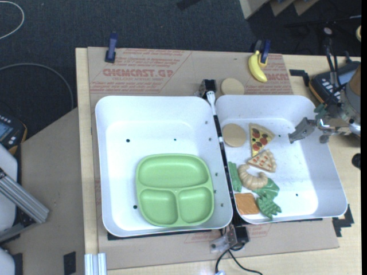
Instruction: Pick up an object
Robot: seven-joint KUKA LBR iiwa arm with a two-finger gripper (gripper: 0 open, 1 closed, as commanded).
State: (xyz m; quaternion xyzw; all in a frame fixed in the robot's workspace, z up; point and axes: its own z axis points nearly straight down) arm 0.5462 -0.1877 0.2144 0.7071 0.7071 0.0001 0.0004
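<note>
My gripper [312, 132] hangs over the right bin's [321, 171] upper right part, fingers spread and nothing between them. One dark finger [299, 132] points left toward the toys. To its left in that bin lie a tan round cookie [234, 134], a pizza slice [261, 136] and a second pizza slice [262, 160]. Below them are a croissant [253, 179], a green leafy piece [268, 200], an orange square cracker [246, 203] and a green pod [234, 177]. The gripper touches none of them.
The left bin [114, 130] holds a green divided plate [174, 189]. Behind the bins on the cardboard lie a banana [257, 67] and a tan disc [232, 86]. Blue clamps [111, 47] grip the board's back edge. The bins' shared wall [218, 148] runs between them.
</note>
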